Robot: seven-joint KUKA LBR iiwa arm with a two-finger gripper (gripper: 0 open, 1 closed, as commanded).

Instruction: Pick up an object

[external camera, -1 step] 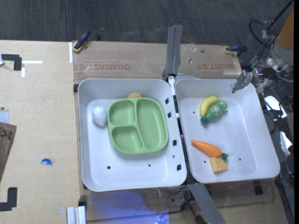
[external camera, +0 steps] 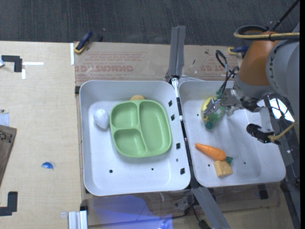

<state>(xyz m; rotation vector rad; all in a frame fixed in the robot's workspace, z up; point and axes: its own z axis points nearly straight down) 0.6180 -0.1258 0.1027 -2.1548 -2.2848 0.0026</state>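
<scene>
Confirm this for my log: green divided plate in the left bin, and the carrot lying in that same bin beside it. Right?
Not quite. The green plate is in the left bin, but the carrot lies in the right bin, next to a yellow block. The camera view shows this.

A robotics lab: taped wooden bench (external camera: 33,128), twin white bins (external camera: 90,142), cabled grey arm (external camera: 281,66).

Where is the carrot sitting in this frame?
The carrot lies in the right bin, toward its front edge, just above a yellow block and below the tool.
</scene>
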